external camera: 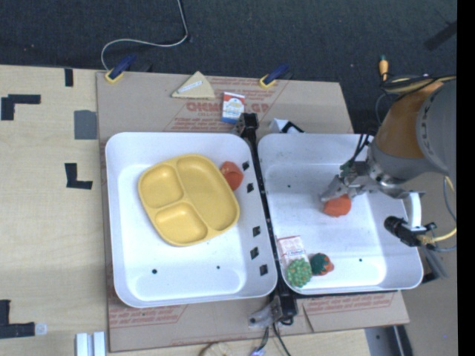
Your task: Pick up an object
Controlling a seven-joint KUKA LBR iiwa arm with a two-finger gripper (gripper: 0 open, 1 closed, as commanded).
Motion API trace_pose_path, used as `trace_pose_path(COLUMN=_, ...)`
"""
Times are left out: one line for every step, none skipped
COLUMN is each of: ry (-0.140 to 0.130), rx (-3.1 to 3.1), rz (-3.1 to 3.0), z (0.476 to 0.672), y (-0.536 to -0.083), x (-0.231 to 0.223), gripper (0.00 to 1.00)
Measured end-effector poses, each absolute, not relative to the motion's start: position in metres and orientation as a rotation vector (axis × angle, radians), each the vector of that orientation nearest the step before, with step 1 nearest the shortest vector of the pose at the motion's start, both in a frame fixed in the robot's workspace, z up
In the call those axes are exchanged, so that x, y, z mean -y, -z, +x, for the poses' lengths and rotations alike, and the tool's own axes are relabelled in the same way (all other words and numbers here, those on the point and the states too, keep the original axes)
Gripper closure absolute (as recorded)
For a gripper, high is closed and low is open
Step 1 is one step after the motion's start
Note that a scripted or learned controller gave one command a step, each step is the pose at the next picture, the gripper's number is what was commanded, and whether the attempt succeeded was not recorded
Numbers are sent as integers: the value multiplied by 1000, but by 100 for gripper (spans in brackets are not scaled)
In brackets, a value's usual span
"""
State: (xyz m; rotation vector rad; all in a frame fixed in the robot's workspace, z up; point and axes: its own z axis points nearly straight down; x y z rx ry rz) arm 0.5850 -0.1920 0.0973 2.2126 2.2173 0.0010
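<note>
An orange-red round object (338, 206) lies in the right bin (312, 169), near its right side. My gripper (341, 192) hangs right over it, its fingers (331, 196) coming down at the object's top edge and touching or nearly touching it. A green net bag (297, 272) with a white label and a small green and orange toy (321, 264) lie at the right bin's front. In the left bin (126, 265), an orange-red object (232, 175) rests against the right edge of a yellow divided plate (188, 198).
The arm's orange band and grey wrist (408, 136) lean over the right bin's right rim. A black divider (256, 199) runs between the bins. A small red and white box (233, 107) and a wedge-shaped piece (195, 86) lie on the cardboard behind the bins.
</note>
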Motion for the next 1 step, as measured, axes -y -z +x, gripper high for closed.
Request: trace_pose_path(ry=-2, rx=-2225, rz=2218, z=610, y=-187, x=103, gripper=100)
